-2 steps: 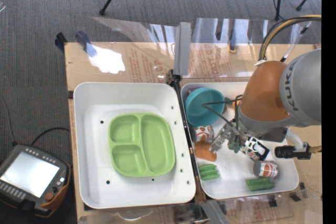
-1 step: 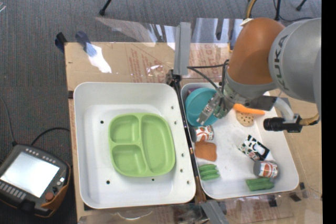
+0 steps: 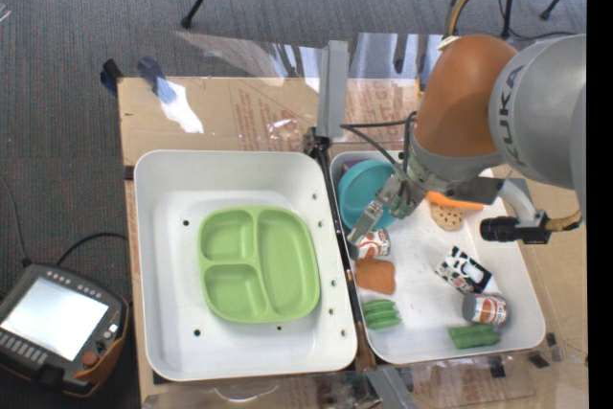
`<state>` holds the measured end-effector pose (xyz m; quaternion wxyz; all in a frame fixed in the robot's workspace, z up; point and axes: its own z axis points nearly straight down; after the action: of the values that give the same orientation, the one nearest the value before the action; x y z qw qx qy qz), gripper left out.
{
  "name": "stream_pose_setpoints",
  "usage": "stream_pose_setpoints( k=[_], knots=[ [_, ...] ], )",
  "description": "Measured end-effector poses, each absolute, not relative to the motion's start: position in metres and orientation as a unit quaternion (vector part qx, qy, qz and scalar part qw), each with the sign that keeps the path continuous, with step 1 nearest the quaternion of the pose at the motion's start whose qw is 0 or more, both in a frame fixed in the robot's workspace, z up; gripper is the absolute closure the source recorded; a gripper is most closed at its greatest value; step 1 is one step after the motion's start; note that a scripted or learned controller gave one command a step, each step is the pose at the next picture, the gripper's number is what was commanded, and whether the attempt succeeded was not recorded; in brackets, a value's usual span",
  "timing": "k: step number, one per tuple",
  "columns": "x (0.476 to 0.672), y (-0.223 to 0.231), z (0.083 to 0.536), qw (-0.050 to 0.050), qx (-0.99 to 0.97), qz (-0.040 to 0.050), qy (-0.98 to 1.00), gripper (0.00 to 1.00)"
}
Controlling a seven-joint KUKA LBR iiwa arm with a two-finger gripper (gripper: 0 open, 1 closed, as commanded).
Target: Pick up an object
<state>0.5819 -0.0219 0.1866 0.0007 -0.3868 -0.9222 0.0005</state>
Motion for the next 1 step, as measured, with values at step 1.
stream_pose_setpoints(
  k=[1],
  knots=[
    [0.5473,-0.0877,0.2010,0.001,-0.390,0.0007,-0.921,0.00]
  ],
)
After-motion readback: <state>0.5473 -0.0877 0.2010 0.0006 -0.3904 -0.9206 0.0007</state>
